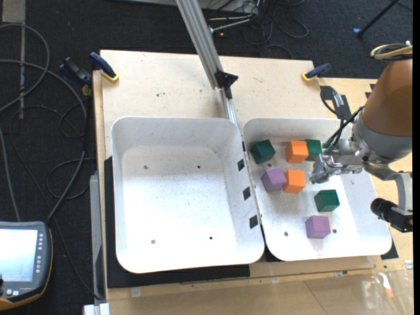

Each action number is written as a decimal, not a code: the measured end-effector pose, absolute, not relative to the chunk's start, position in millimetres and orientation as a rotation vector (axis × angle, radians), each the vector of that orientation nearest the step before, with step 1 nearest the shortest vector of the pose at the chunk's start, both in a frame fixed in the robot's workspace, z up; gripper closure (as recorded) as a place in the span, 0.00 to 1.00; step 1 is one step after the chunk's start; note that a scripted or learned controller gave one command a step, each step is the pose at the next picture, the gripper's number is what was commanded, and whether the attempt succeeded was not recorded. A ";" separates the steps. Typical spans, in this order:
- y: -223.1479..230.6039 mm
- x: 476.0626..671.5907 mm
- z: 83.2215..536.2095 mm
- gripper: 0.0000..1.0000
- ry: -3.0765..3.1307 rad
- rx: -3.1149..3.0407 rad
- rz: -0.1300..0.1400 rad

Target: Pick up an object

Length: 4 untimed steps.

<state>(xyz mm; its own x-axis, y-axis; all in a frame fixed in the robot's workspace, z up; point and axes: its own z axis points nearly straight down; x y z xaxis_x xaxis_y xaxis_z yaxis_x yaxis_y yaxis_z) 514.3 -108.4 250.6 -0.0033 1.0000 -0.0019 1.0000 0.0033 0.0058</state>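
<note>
Six cubes lie in the right bin (367,241): we count two orange (296,151), two green (262,151), two purple (273,179). We find the hand (321,169) low beside the orange cubes; its grip state we cannot tell.

One fixed camera, mounted above the bench (197,77), looking down at a slant. Both white bins in frame side by side: left bin (131,143), right bin (354,241). Far edge of the bench toward top of picture, near edge at bottom. Medium distance: dark floor and cables visible around the bench. Arm (394,104) enters from the picture's right.
</note>
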 end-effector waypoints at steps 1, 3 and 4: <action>-57.4 533.7 238.9 1.00 2.230 2.212 0.002; 37.7 598.5 247.1 1.00 2.229 2.211 0.006; 86.2 610.9 234.2 1.00 2.229 2.213 0.002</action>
